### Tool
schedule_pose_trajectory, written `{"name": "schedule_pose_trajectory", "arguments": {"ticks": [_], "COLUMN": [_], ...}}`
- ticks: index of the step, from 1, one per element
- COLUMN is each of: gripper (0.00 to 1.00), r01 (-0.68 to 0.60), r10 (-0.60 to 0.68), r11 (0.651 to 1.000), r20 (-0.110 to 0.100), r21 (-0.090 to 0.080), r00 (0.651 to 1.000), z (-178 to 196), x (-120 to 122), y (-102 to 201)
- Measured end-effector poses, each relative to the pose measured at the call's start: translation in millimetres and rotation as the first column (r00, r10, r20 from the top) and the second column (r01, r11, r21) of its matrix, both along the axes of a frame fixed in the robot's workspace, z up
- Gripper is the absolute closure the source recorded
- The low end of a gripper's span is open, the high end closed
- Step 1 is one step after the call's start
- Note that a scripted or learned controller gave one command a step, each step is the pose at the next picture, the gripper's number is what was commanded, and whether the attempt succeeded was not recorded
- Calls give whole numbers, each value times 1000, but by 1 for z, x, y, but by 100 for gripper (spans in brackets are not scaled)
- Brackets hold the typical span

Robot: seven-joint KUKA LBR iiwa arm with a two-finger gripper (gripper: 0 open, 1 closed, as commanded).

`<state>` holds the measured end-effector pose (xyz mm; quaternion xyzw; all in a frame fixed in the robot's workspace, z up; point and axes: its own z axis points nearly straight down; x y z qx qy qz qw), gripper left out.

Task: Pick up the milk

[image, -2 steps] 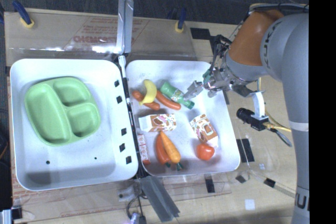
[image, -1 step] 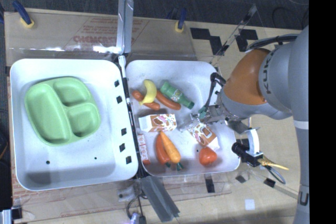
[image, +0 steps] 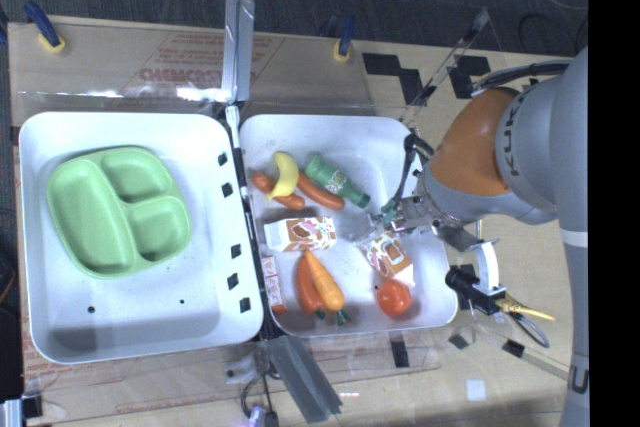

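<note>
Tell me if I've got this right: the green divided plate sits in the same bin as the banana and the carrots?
Not quite. The camera view shows the green divided plate alone in the left bin, while the banana and the carrots lie in the right bin, along with the milk carton.

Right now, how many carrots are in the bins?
2. The carrots lie side by side in the right bin, near its front edge: one carrot on the left, the other against it. More may be hidden under the arm.
</note>
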<state>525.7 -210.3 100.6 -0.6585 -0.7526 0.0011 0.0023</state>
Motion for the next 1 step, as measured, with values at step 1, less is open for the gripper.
{"name": "schedule_pose_trajectory", "arguments": {"ticks": [1], "gripper": [100], "r01": [-221], "r10": [221], "r11": [975], "r20": [3], "r21": [0], "r00": [975], "z": [97], "x": [-41], "y": [81]}}
